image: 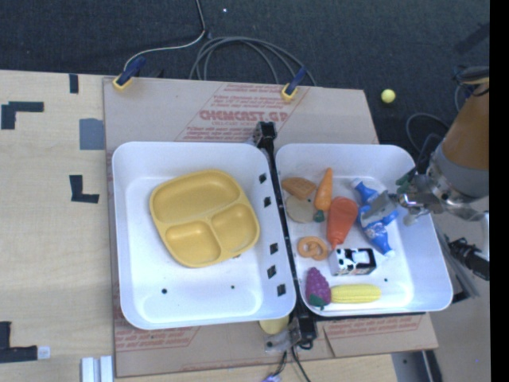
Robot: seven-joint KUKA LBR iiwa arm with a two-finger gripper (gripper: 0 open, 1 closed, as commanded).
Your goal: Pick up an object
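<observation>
Near edge of the right bin [433, 289]: a yellow corn cob [355, 294] lies lengthwise along the front wall, with a purple grape bunch [317, 286] just left of it at the near-left corner. Behind the corn sits a small black-and-white cow-patterned carton [354, 259], and left of that an orange pretzel-like ring [312, 248].

Mid bin: a red-orange pepper [341, 218], tapered toward the near side, beside a tan flat round piece [300, 208]. A brown bread-like piece [300, 187] and an orange carrot [324, 189] lie toward the far side.

At the right side of the bin a blue-and-white packet [374, 215] lies crumpled; its shape is hard to read, part of it under the claw [387, 204]. The claw hangs over that packet; whether its tips are spread or pressed together, I cannot tell, blurred grey metal against the packet.

Left bin [131, 213]: a yellow three-compartment tray [204, 217], tilted slightly off square.

Far counter edge: two clamps, yellow [125, 76] and blue [294, 82].
</observation>
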